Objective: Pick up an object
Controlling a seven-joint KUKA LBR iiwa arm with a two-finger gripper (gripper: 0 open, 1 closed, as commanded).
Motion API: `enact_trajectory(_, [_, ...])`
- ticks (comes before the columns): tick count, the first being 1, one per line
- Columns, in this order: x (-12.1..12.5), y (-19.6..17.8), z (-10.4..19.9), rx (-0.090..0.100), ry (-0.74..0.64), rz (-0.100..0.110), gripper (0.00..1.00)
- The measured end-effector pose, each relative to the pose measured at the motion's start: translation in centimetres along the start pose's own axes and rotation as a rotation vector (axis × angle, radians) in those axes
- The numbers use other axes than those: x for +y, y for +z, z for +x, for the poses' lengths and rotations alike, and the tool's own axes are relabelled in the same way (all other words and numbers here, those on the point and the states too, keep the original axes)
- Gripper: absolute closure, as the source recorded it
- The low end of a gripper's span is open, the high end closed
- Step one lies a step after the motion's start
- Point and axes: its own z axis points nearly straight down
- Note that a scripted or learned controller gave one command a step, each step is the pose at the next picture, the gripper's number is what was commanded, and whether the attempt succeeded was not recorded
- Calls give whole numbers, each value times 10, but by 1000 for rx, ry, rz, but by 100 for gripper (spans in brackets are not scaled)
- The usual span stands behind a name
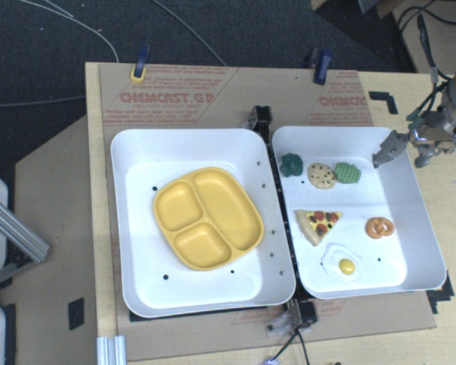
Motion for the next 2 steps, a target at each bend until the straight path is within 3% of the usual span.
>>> enact_trajectory(1, [2, -8, 1, -3, -4, -14, 0])
enact_trajectory(2, [4, 35, -3, -1, -3, -8, 0])
